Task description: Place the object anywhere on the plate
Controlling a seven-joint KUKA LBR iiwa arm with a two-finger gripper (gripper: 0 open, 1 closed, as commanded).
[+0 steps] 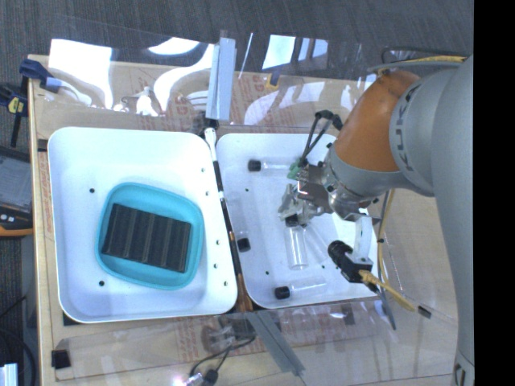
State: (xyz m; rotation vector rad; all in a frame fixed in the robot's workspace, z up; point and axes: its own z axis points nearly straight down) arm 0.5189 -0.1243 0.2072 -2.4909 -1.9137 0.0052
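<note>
In right bin [265,155] | jaws [296,215] just above clear tube [298,248] | grip state unclear

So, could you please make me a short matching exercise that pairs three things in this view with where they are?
Things:
1. plate
2. end effector
3. dark block

Places:
A. above the right bin
B. on the plate
C. in the left bin

Pairs: 1-C, 2-A, 3-B
</note>
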